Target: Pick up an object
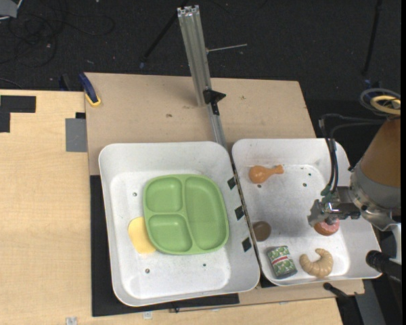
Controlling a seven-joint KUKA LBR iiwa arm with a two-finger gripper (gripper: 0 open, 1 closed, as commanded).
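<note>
the yellow thing [140,236] is partly tucked under the green plate [187,213], so its shape is hard to tell. the arm [386,168] is cut off at the right side, past the green plate and the far bin. the gripper [327,212] covers the top of a small red thing [327,228], and its tips are too small to make out. the little green packet [281,261] has marks too tiny to read. the brown round thing [261,231] is too small to name.
</note>
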